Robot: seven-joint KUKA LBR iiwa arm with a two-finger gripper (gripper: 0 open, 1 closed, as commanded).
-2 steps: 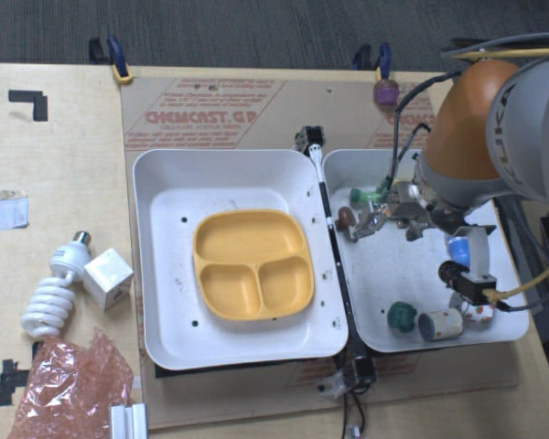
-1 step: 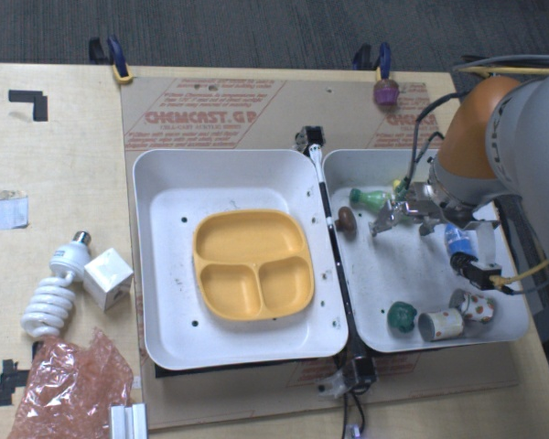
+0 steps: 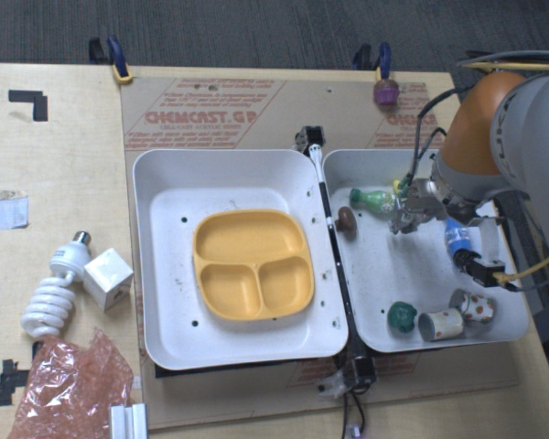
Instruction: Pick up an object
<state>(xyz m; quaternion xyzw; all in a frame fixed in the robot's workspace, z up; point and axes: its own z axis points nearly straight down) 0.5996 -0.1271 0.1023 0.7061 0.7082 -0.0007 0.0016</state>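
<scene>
The gripper (image 3: 404, 219) hangs low over the far part of the right bin (image 3: 377, 323), just right of a green bottle (image 3: 373, 199) lying there; whether its jaws are apart or together cannot be told. The left bin (image 3: 165, 323) holds a yellow divided tray (image 3: 253, 265).

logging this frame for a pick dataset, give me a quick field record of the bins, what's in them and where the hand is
left bin: holds a yellow divided plate
right bin: green bottle, brown oval object, blue bottle, green ball, white cup on its side, spotted cup
hand: over right bin, beside green bottle
hand state: cannot tell
outside bins: spiral light bulb, white cube, pink plastic wrap
</scene>
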